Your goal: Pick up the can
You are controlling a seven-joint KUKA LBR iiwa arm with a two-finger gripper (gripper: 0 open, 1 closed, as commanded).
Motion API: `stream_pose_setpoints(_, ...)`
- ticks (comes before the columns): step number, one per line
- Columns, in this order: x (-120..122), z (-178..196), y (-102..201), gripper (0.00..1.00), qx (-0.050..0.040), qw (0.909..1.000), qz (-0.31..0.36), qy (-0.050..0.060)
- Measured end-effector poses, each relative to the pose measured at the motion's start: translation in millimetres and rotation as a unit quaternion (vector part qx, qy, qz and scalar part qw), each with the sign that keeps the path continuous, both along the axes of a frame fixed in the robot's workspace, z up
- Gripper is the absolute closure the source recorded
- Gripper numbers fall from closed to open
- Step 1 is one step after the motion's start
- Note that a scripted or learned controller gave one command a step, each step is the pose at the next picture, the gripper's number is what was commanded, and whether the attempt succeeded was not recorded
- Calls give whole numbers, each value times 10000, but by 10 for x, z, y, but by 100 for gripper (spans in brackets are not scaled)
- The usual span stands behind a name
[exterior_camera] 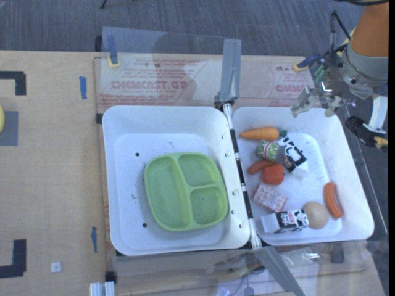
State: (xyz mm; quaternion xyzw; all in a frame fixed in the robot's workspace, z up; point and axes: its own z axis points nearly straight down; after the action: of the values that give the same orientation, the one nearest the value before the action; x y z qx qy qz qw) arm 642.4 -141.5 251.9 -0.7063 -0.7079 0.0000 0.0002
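The can is small and green with a red and white label. It lies on its side in the right bin, near the bin's upper left, just below a carrot and against a black and white carton. My gripper hangs over the far rim of the right bin, up and to the right of the can and well apart from it. Its two fingers are spread, with nothing between them.
The right bin also holds a tomato, a red chili, a pink box, a cow-patterned carton, an egg and a sausage. In the left bin lies a green divided plate.
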Motion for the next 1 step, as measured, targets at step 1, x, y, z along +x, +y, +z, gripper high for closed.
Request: stream_pose_setpoints(1, -174, -1308, 324, 0, -10, 9922, -1246, -90)
